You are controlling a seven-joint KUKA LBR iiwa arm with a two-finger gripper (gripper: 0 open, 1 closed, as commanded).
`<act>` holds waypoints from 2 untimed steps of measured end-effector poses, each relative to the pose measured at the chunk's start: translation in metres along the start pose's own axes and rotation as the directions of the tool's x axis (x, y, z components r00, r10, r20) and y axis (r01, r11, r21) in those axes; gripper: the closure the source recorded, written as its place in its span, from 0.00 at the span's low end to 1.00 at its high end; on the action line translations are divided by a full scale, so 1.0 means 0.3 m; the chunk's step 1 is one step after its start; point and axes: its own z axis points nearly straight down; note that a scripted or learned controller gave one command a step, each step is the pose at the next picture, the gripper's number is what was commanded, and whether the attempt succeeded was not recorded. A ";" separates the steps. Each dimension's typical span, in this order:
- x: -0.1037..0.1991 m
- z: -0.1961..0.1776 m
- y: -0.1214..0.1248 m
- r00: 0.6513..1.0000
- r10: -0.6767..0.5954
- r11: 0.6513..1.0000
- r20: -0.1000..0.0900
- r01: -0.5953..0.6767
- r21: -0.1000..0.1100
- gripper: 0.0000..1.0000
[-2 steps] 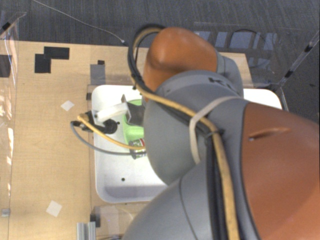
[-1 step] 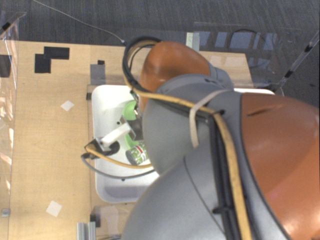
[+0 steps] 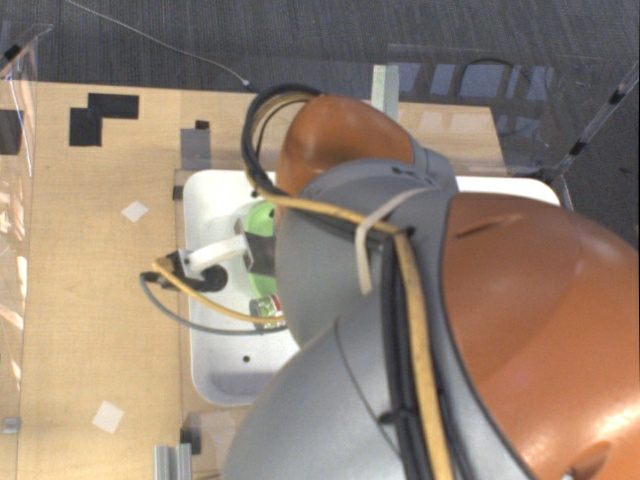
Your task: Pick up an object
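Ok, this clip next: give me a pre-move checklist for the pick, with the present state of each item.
1. Arm over the left bin: ok, it reaches in from the right and covers most of it.
2. Target in sight: ok, a green object shows at the arm's edge, partly hidden.
3. Object between the fingers: cannot tell, the wrist hides the gripper tips.
4. Cables free of the bin rim: not ok, the yellow and grey loop hangs out past the left rim.
5. Other contents of the bin: cannot tell, the arm hides them.
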 end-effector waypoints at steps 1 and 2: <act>-0.018 -0.088 0.086 0.891 -0.453 0.891 0.000 0.453 -0.001 1.00; -0.010 -0.033 0.036 0.961 -0.275 0.961 0.002 0.275 -0.001 1.00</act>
